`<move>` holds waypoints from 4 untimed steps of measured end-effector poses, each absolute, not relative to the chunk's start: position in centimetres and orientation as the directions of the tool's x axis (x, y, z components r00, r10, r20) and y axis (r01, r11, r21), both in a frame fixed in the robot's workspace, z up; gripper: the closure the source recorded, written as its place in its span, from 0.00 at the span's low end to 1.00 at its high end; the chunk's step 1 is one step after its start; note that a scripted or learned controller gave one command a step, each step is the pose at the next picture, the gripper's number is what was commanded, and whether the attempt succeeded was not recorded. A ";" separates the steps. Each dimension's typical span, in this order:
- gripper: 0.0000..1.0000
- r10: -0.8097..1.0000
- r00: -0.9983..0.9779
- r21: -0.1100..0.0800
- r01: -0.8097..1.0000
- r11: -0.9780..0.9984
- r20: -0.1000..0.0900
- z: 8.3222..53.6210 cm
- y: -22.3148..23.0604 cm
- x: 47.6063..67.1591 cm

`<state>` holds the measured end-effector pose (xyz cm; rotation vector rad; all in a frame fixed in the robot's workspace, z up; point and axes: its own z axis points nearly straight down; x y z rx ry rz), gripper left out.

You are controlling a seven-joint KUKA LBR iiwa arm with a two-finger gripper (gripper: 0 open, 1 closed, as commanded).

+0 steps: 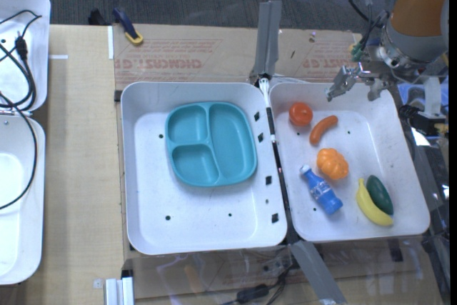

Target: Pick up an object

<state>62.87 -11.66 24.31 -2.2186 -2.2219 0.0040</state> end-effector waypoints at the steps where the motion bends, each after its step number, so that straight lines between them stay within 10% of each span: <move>1: 0.00 1.000 0.003 -0.003 1.000 -0.003 -0.001 14.6 -13.3 62.6; 2: 0.00 1.000 -0.001 -0.003 1.000 0.001 -0.001 9.1 -13.0 63.5; 3: 1.00 1.000 0.001 -0.002 1.000 -0.001 -0.002 10.0 -13.1 63.6; 4: 1.00 1.000 -0.003 0.002 1.000 0.003 -0.001 19.3 -7.2 65.6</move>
